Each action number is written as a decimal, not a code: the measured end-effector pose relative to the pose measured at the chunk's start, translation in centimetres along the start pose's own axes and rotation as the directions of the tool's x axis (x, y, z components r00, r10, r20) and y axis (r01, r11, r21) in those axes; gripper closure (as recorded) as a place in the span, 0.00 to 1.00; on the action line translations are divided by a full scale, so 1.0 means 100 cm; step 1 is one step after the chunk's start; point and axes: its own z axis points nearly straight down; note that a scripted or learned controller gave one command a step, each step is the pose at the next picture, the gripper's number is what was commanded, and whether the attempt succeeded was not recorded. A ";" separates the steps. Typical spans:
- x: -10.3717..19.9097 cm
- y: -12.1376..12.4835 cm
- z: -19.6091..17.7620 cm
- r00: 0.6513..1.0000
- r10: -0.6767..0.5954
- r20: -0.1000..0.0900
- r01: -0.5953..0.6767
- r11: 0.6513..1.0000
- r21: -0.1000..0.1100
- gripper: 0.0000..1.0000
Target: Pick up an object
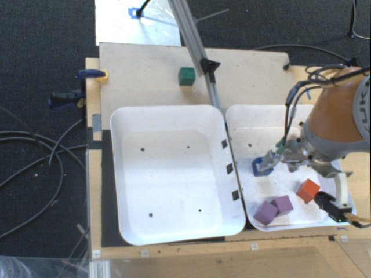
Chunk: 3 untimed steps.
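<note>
Bench with two shallow white bins side by side: left bin point(124, 155) bare of objects, right bin point(255, 117) holding the loose items. Contents of the right bin: one blue block point(258, 167) near the bin's middle, close to the divider side; one orange block point(308, 190) toward the near right; two purple blocks, the nearer one point(266, 212) and its neighbour point(283, 204), touching or almost touching by the front rim. One green block point(186, 76) sits outside the bins on the board behind them, well apart from the arm. Arm point(339, 117) reaches in from the right, gripper point(268, 161) low over the right bin and right at the blue block, which looks to be the likely target. Gripper state: unclear; the metal tip merges with the block at this angle, so whether it is spread, closed, or closed around the block cannot be read. Risks, as judged from this layout: if the tip is off-centre on the blue block, closing could nudge it aside and toward the bin wall instead of capturing it; a grip on a corner or edge could let the block twist out on the lift; a descent onto the block's top face would press it into the bin floor with nothing caught.
</note>
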 end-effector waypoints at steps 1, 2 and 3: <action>-0.024 0.055 0.106 1.000 -0.001 0.000 0.001 1.000 0.011 0.00; -0.044 0.080 -0.058 1.000 -0.003 0.002 0.003 1.000 -0.003 0.00; -0.043 0.079 -0.053 1.000 -0.003 0.001 0.003 1.000 0.005 0.00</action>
